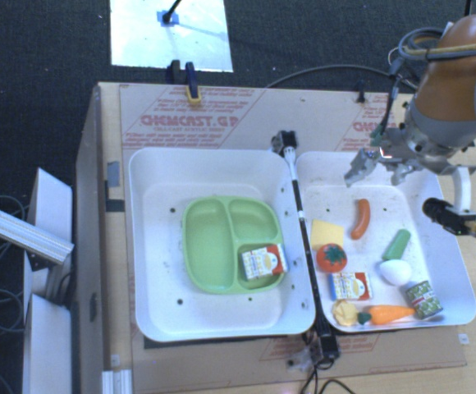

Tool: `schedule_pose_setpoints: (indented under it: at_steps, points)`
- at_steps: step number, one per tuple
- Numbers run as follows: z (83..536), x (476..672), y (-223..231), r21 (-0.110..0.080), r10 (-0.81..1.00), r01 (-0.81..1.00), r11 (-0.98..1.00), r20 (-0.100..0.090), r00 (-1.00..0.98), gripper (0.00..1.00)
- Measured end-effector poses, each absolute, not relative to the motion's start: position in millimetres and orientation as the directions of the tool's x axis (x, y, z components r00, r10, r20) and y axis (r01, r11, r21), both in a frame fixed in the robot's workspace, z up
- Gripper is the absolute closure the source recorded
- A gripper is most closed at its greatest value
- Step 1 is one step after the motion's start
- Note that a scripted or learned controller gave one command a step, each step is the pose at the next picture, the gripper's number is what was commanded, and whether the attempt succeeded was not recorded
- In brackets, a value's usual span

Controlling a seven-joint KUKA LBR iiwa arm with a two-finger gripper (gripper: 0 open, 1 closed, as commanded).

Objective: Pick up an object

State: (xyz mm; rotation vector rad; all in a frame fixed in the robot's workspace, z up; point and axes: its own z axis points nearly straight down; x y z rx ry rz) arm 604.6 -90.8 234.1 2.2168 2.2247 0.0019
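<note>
My tool hangs over the right bin's far end, its fingers apart and holding nothing. The nearest pick, a toy sausage, lies just below it; descent, grasp and lift all remain.

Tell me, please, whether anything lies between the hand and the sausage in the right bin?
Nothing visible does. The hand hangs over the far end of the right bin, and the sausage lies just nearer the camera on bare bin floor. The cheese wedge and tomato sit beyond it.
</note>
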Motion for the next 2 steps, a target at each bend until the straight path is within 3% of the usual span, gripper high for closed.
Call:
schedule_pose_setpoints:
  at_steps: [1, 2]
  points:
    - [111, 641.9, -153, -0.002, 1.000, 1.000, 0.001, -0.001, -0.001, 0.00]
    - [85, 669.0, -140, 0.002, 1.000, 1.000, 0.004, -0.001, -0.004, 0.00]
